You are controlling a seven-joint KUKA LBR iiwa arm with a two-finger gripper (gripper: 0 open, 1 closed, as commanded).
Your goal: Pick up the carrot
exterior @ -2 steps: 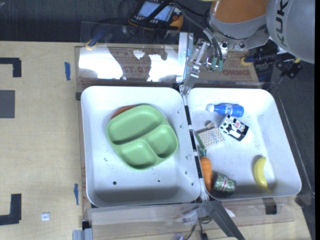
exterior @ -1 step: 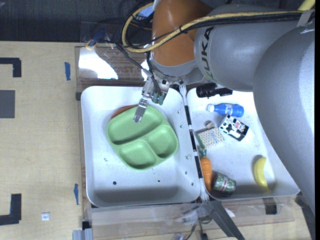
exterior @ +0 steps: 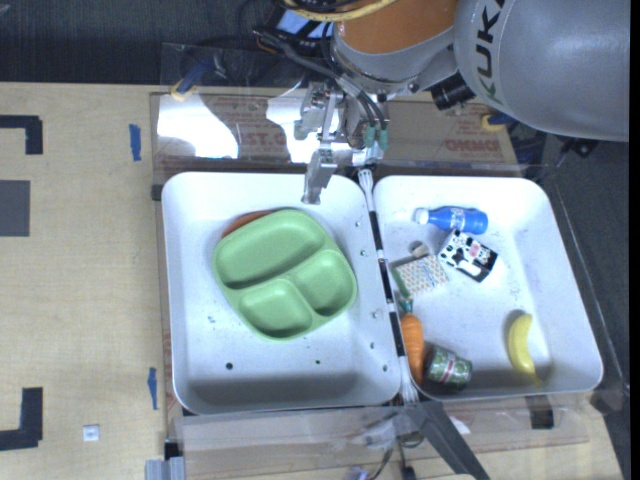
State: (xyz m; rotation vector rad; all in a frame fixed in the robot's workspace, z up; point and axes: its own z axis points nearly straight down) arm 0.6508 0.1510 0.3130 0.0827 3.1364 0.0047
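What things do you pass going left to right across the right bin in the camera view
Carrot → green can → blue bottle → banana. The two small packets in the middle are left out, since they overlap the others in left-right position.

An orange carrot (exterior: 411,336), yellow banana (exterior: 520,342) and blue bottle (exterior: 453,218) lie in white bins (exterior: 190,268). A pale green divided plate (exterior: 287,271). A black-and-white patterned packet (exterior: 467,257).
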